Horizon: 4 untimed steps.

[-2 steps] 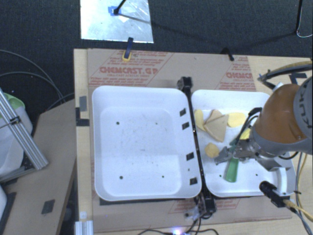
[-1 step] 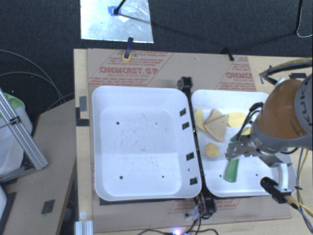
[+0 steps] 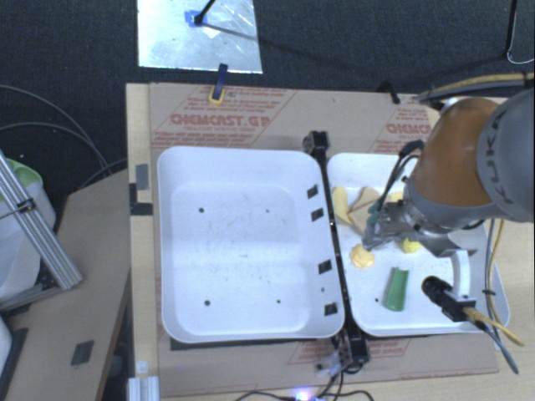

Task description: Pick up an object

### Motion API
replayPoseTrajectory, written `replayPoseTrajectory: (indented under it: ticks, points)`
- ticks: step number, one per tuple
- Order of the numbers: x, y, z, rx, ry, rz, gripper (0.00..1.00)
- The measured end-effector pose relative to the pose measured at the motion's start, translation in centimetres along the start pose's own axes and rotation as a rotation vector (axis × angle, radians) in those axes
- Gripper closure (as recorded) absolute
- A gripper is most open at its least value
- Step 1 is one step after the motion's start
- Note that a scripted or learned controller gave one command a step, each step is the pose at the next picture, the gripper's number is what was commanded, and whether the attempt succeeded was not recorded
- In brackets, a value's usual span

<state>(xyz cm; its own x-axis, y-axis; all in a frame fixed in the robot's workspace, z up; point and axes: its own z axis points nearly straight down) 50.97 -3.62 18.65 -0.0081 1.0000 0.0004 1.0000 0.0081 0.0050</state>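
Note:
My gripper (image 3: pixel 378 234) hangs over the middle of the right bin (image 3: pixel 368 314), among the objects there. A small yellow object (image 3: pixel 362 257) lies just below and left of it. A tan wedge-shaped piece (image 3: pixel 363 205) and a yellow piece (image 3: pixel 340 198) sit just above it, near the bin's left wall. A green block (image 3: pixel 395 289) lies toward the bin's front. Another yellow object (image 3: pixel 410 245) peeks out beside the wrist, partly hidden by the arm. The arm covers the fingers from this angle.
The left bin (image 3: pixel 242 241) sits beside the right one, separated by a black divider with clips (image 3: pixel 328 232). Both rest on a cardboard sheet (image 3: pixel 251 115). A metal plate (image 3: pixel 199 23) lies on the floor at the back.

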Motion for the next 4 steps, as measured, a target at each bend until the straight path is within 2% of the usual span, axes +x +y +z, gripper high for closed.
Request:
replayPoseTrajectory:
  ticks: [1,2,3,4]
  points:
    - [7.2,-1.2,-7.5,-0.004,0.003,-0.005,1.0]
    - [11.0,-2.1,-15.5,-0.005,0.003,-0.001,1.0]
    - [10.9,1.8,-15.0,0.001,0.0,0.003,1.0]
    - [10.9,1.6,-14.9,0.003,0.0,0.003,0.0]
